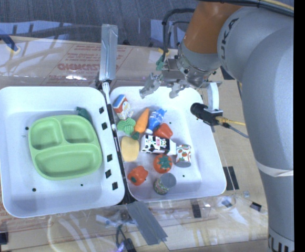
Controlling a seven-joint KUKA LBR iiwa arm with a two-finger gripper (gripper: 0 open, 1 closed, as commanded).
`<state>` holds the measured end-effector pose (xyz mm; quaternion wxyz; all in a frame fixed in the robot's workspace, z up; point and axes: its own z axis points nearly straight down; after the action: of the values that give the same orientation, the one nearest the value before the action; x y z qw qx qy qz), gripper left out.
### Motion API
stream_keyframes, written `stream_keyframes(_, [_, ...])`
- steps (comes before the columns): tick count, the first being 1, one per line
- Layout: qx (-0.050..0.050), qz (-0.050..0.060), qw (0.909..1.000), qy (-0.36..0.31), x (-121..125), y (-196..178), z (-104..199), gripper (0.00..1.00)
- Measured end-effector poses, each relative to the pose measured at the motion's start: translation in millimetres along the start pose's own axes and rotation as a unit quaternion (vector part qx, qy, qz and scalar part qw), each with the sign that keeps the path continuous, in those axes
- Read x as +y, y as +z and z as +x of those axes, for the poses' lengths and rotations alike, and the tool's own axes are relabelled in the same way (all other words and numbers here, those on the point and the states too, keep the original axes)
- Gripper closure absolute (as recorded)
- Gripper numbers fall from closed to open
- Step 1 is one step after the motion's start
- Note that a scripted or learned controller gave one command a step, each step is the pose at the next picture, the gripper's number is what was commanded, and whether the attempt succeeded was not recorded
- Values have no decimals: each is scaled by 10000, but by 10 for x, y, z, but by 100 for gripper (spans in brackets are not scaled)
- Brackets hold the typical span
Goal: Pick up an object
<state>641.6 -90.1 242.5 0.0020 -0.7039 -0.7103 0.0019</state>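
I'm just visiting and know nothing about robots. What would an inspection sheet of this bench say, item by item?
Surface: bench under clear plastic sheeting, bearing two white bins side by side.
Job's things: right bin holds a jumble of toy foods, among them a carrot, a tomato, a cow-patterned carton and a small can.
Clutter: left bin holds a green divided tray.
Grippers: gripper open, above the right bin's far edge, holding nothing.
Cables: a yellow cable runs from a black plug by the right bin.
Surroundings: dark carpet behind the bench.
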Motion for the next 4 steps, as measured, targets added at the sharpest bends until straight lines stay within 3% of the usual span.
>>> stream_keyframes(1, [-9, 1, 9992, 399, 122, 1417, -181, 0])
stream_keyframes(2, [-2, 7, 9993, 376, 128, 1310, -171, 100])
stream_keyframes(3, [-1, -34, 10000, -52, 161, 231, 65, 100])
stream_keyframes(4, [0, -13, 10000, -51, 153, 254, 65, 0])
